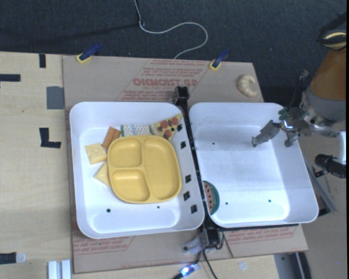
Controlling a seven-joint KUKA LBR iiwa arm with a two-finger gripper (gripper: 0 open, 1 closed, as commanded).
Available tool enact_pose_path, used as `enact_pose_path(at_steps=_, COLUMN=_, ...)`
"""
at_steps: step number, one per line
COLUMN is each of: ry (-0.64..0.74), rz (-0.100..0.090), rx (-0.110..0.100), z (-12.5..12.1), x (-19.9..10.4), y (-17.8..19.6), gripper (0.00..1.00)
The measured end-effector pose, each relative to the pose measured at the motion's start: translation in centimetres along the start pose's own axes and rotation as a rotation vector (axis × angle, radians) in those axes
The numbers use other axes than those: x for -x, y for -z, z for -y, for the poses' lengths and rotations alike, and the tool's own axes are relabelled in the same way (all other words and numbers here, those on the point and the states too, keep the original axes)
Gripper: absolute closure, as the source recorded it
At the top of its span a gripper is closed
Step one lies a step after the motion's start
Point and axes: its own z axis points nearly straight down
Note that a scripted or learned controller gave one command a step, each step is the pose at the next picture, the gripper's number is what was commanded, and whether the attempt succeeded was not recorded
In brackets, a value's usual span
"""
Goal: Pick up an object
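Objects worth picking all sit in the left shallow white plastic bin (pixel 81 156), while my grey arm with its orange band (pixel 328 83) hangs over the right-hand edge of the right white bin (pixel 291 208). The two-finger gripper (pixel 266 135) points leftward over that bin's upper right area; I can make out a dark finger-like tip, but I cannot tell whether it is spread or closed, and nothing shows in its grasp. The biggest candidate is the yellow three-compartment plastic tray (pixel 144 168), lying flat in the middle of the left bin. I judge it light and stiff but smooth and broad, so I would take it by the raised rim or one of the dividing ridges rather than across the body. Tucked beside it are the tan square cracker-like piece (pixel 95 153), an orange-brown rectangular block (pixel 111 136) and a patterned flat card or packet (pixel 166 126) near the bin's top wall, partly under the tray's edge. Those small pieces look light and rigid, easier to pinch across their narrow sides, though they lie flat against the floor. A round green and red object (pixel 211 196) sits at the left wall of the right bin, closer to my gripper.
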Motion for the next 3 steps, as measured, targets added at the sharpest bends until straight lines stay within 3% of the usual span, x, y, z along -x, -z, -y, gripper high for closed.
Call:
enact_pose_path(at_steps=1, ry=0.004, rz=0.003, rx=0.013, z=-0.3, x=0.0, y=0.8, gripper=0.0)
enact_pose_path(at_steps=3, ry=0.004, rz=0.002, rx=0.009, z=0.3, x=-0.8, y=-8.4, gripper=0.0)
